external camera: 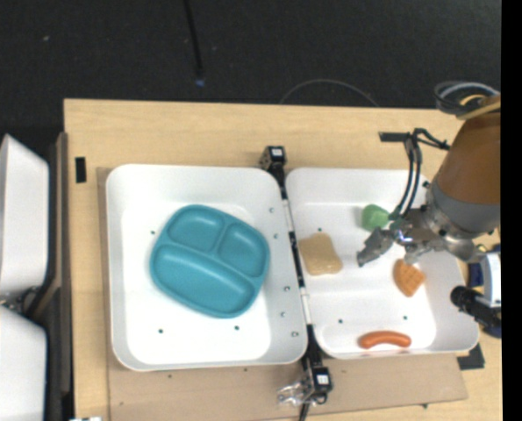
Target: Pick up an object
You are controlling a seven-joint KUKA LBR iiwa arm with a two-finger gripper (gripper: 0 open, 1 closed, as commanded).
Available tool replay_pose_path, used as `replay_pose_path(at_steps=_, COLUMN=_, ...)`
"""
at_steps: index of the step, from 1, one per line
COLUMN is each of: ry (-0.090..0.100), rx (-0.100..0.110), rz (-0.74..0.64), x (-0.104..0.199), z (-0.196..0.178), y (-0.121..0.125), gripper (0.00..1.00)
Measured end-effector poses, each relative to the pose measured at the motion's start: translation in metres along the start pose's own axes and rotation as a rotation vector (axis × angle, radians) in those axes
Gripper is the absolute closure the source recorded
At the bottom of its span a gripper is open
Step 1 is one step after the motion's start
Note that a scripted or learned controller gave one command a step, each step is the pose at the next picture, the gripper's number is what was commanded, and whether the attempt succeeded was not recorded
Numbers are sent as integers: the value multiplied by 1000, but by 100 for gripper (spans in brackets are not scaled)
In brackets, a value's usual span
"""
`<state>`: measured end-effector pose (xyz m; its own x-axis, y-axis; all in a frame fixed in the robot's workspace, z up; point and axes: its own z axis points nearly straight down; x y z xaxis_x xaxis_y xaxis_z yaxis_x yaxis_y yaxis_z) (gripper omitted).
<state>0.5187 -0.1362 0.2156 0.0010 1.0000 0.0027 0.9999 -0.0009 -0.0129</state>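
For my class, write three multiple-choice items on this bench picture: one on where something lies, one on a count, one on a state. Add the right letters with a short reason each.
1. Where does the blue divided plate lie?
A. left bin
B. right bin
C. on the bench outside the bins

2. How many loose items lie in the right bin?
A. two
B. four
C. six

3. How does the plate sit?
A. flat, hollows facing up
B. flipped over
C. propped on its edge

Answers:
1 A, it rests in the left bin.
2 B: tan piece, green piece, orange piece, sausage.
3 A, its three compartments show.
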Motion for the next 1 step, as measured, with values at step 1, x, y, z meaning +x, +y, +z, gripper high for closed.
replay_pose_path(at_steps=1, ry=-2, rx=-14, rz=-3, x=0, z=-7, y=3, gripper=0)
